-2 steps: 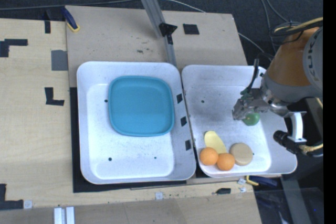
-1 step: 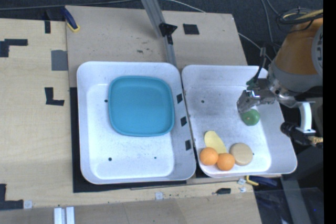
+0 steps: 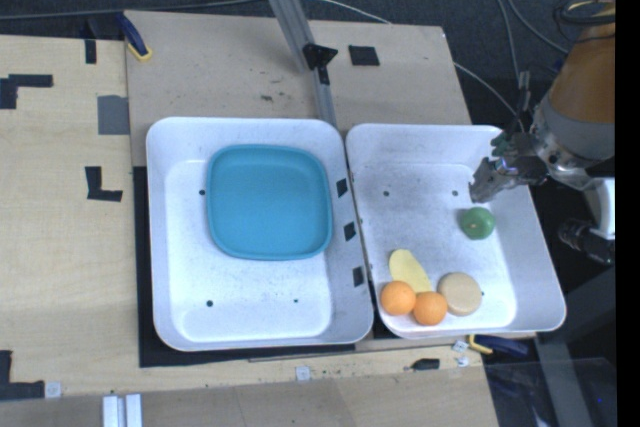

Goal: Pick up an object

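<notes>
Bins sit side by side on the wooden bench (image 3: 60, 215), and the left bin (image 3: 170, 245) carries a square blue plate (image 3: 268, 201) lying flat, shifted toward twelve o'clock of the bin's floor. A grey metal bar (image 3: 290, 5) slants down from the top of the view and ends at the bins' shared edge, near twelve o'clock of the seam.

Moving rightward, the right bin (image 3: 420, 165) holds five small pieces of toy food. At about six o'clock of its floor lies a pale yellow banana-like piece (image 3: 408, 266), with one orange ball (image 3: 398, 298) touching its lower end and a second orange ball (image 3: 430, 308) just beside the first, toward four o'clock of it. A tan round biscuit-shaped piece (image 3: 460, 293) rests against the second ball, at two o'clock from it. A green ball (image 3: 477, 223) lies apart from this cluster, toward three o'clock of the bin's floor.

At the far right, the gripper (image 3: 488, 179) hangs over the bin's three o'clock wall, at about twelve o'clock from the green ball and just beside it. Whether its fingers are spread or closed cannot be told at this slant, and nothing shows between them. Behind it rises the arm (image 3: 585, 105), grey with its orange band.
</notes>
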{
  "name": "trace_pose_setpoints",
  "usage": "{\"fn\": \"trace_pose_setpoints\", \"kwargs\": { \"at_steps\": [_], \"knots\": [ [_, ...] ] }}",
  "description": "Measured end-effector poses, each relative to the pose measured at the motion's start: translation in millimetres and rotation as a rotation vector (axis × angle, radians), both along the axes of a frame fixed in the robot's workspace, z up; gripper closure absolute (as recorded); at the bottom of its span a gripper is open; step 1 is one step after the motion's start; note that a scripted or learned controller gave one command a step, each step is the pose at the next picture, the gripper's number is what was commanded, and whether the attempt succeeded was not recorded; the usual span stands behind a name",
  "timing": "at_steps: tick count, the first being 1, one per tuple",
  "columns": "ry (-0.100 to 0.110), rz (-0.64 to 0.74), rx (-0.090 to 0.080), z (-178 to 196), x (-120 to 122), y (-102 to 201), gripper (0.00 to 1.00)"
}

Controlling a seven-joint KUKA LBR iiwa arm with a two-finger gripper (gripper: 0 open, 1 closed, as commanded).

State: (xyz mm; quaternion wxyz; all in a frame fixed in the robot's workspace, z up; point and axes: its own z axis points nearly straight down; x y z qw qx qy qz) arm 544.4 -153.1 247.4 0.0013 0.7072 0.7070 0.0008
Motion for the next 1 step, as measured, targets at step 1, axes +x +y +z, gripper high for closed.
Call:
{"fn": "trace_pose_setpoints", "kwargs": {
  "at_steps": [1],
  "knots": [
    [0.003, 0.005, 0.002, 5.0, 16.5, 52.7, 1.00]
  ]
}}
